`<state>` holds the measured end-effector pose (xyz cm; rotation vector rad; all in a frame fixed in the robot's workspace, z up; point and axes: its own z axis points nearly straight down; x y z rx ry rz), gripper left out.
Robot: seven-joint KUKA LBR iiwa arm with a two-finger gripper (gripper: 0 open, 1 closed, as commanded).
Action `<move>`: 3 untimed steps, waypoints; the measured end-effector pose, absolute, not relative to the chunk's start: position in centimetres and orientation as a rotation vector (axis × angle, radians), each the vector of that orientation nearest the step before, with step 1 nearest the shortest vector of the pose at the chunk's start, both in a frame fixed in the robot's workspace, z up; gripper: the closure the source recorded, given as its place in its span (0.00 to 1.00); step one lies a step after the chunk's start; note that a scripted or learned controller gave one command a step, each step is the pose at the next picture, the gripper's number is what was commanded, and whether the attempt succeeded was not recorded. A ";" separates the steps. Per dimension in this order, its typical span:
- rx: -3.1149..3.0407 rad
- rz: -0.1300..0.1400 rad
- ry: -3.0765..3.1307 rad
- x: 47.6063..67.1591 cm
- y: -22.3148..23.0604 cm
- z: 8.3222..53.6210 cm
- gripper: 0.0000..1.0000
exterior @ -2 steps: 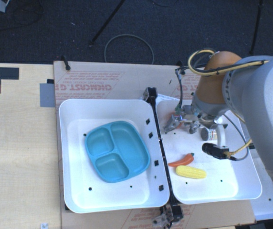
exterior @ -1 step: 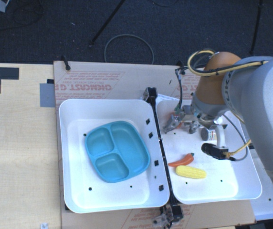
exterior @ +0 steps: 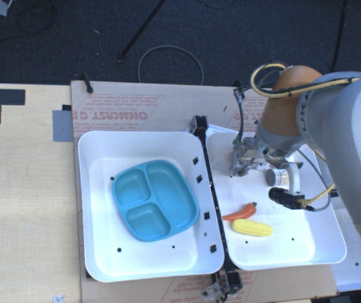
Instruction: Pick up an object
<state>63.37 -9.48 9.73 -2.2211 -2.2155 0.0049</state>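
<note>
corn cob (exterior: 252, 228) lay in the right bin (exterior: 322, 248) beside a chili pepper (exterior: 239, 213); my end effector (exterior: 240, 166) hovered farther back, grip state unclear. i judged centring above one item first best.

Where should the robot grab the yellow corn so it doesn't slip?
Probably around the middle of the corn, coming straight down from above. It lies flat and long, pointing left to right in the right bin, so the pincer should close across its narrow width. The orange pepper lies close above its left end, so the middle is safer.
</note>
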 end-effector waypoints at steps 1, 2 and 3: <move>-2.228 -0.002 -2.217 62.9 -9.4 14.2 1.00; -2.229 -0.001 -2.215 61.9 -9.7 19.3 1.00; -2.224 -0.001 -2.220 61.9 -9.8 23.0 1.00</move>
